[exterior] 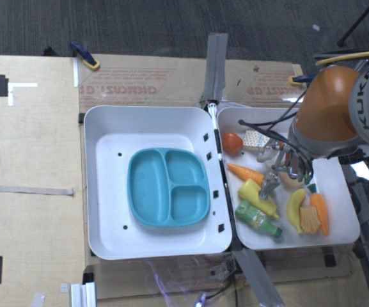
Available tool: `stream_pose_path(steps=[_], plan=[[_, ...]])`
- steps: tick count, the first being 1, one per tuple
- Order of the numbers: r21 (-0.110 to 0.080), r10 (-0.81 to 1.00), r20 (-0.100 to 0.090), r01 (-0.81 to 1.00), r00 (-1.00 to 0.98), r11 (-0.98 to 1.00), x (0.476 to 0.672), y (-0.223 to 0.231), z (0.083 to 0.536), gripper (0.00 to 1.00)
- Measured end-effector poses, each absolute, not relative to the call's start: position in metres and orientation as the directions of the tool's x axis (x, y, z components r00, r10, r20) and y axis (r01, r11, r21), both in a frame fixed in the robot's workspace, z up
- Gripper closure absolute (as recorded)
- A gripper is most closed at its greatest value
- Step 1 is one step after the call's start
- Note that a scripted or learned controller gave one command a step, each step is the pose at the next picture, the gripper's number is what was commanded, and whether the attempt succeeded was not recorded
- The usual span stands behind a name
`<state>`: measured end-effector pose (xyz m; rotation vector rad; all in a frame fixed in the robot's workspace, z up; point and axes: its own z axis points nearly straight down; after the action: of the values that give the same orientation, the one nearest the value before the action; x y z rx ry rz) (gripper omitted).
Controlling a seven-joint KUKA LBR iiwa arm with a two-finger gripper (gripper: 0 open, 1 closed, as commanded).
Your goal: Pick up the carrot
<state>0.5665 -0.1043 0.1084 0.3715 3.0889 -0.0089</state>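
Crowding carrot: tomato, yellow pepper, claw; claw opening unclear.

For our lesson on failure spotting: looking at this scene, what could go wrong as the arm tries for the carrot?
1. Two carrots: one lies by the tomato, another by the banana; the program may waver between them.
2. The gripper sits among crowded items, so it may catch the yellow piece instead.
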Motion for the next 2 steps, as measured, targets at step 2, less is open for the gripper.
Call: stream_pose_path(steps=[2], plan=[[-0.003, 0.439, -0.008, 0.439, -0.898, 0.898, 0.572, -0.101, 0.095, 0.00]])
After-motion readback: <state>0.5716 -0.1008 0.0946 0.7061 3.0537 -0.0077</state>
